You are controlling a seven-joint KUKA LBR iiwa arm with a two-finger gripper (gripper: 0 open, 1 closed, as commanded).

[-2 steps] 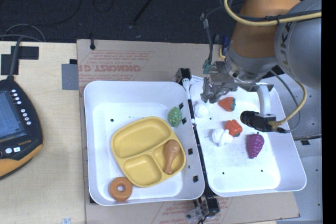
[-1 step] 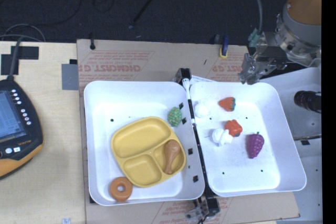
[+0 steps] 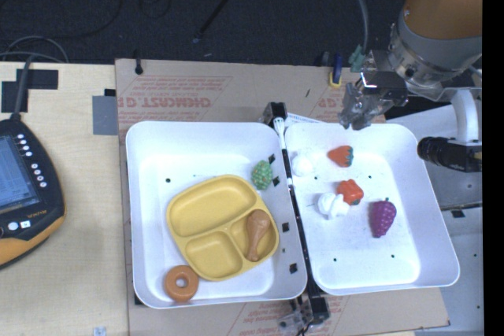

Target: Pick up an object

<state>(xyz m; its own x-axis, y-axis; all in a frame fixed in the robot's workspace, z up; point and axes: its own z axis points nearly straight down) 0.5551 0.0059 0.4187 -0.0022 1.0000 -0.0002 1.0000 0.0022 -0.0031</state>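
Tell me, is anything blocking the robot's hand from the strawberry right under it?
Nothing visible is. The hand hangs over the back edge of the right bin, and the strawberry lies just in front of it with bare bin floor between. The white ball sits off to the side.

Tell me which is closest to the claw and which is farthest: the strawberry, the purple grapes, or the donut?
Counting out from the claw above the right bin's back edge:
1. Strawberry, near the back of the right bin.
2. Purple grapes, toward the right side of the same bin.
3. Donut, in the left bin's front corner.
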